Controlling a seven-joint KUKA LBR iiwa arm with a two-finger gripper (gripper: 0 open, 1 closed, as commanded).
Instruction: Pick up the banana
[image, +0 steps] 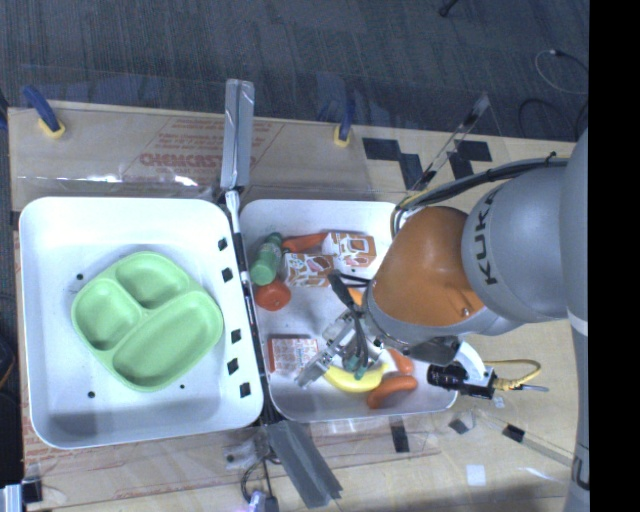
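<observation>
Grey arm (520, 250), orange band, gripper (345, 358) over curved yellow banana (356, 380)

left bin (40, 300): green divided plate (148, 318)
right bin (300, 405): green bottle (265, 259), carrot (303, 242), tomato (272, 295), snack packets (330, 258), packet (293, 353), red sausage (392, 391)

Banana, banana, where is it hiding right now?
The banana lies in the right bin, near its front edge, right under the gripper, with an orange carrot-like toy just to its right.
</observation>
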